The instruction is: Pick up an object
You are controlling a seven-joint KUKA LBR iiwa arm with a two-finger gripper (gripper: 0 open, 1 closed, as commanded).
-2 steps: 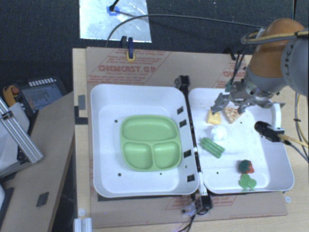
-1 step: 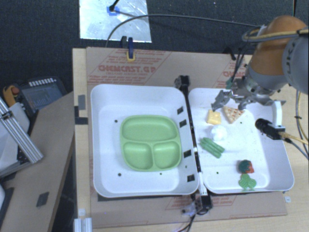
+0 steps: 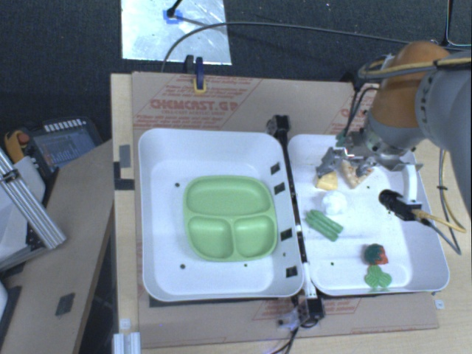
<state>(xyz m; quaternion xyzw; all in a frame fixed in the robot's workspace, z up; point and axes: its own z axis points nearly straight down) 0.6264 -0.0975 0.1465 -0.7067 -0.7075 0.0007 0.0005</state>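
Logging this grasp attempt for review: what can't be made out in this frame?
- Gripper, camera view: the wrist and glare hide whether it grips anything.
- Yellowish items beneath it: blurred, kind unclear.
- Red and green object, right bin: too small to identify.
- Arm: cut off by the right edge.
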